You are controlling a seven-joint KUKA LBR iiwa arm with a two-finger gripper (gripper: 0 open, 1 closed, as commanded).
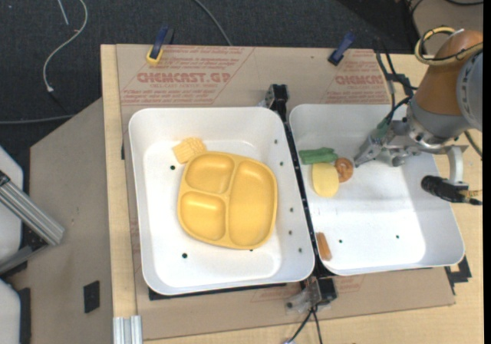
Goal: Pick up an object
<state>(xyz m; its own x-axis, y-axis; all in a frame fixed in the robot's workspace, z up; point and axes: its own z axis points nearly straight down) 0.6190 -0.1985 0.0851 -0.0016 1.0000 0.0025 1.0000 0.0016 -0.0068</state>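
Looking down at the bench, we find the gripper (367, 152) low over the upper part of the right bin (383, 254), its arm (445, 81) entering from the right edge of the frame. Its two fingers stand apart and nothing lies between them, so we treat it as open with no grasp.

The likely pick targets sit clustered at the left wall of that bin, just left of the fingertips: a small brown round object (344, 169), a pale yellow piece (324, 180) touching it, and a green piece (317, 156) directly above. We judge that the spread fingers and low wrist serve an approach to the brown object, the nearest item. Because the three crowd together against the wall, a closing stroke could nudge a neighbour rather than seat on one piece.

A small orange item (323, 246) lies well apart, toward the lower left of the same bin. In the left bin (153, 181) a yellow divided tray (228, 200) fills the middle, with a small yellow waffle-like piece (188, 150) touching its upper left rim.

Fingertip contact with the bin floor is hard to make out, and the wrist hides part of the rear wall.
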